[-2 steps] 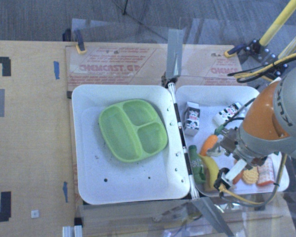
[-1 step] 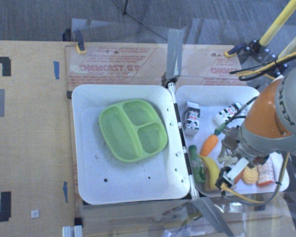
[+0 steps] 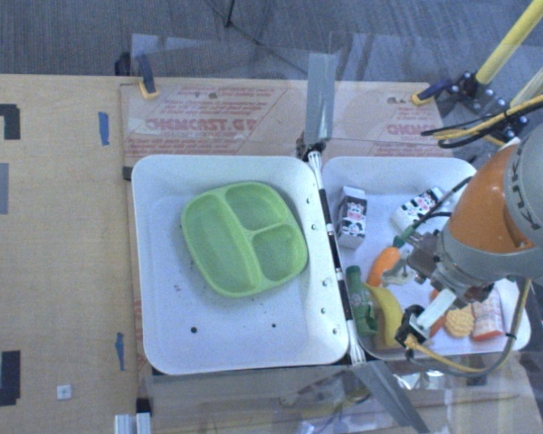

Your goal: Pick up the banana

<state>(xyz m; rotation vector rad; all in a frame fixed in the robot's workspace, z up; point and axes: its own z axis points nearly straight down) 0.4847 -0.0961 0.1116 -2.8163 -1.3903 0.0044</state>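
Observation:
The banana (image 3: 387, 311) lies in the right bin (image 3: 380, 172) near its front left corner, yellow and curved, beside a green bottle-like item (image 3: 359, 298). My gripper (image 3: 414, 262) hangs low over the middle of the right bin, just right of and slightly behind the banana, close to an orange carrot (image 3: 385, 262). The wrist and the orange band hide the fingers, and nothing is seen held between them.
A green divided plate (image 3: 244, 238) lies in the left bin (image 3: 163, 333). The right bin also holds a small milk carton (image 3: 351, 215), a white spotted carton (image 3: 417, 207), a round cracker (image 3: 459, 321) and a red-and-white packet (image 3: 487, 318). The arm covers that bin's right side.

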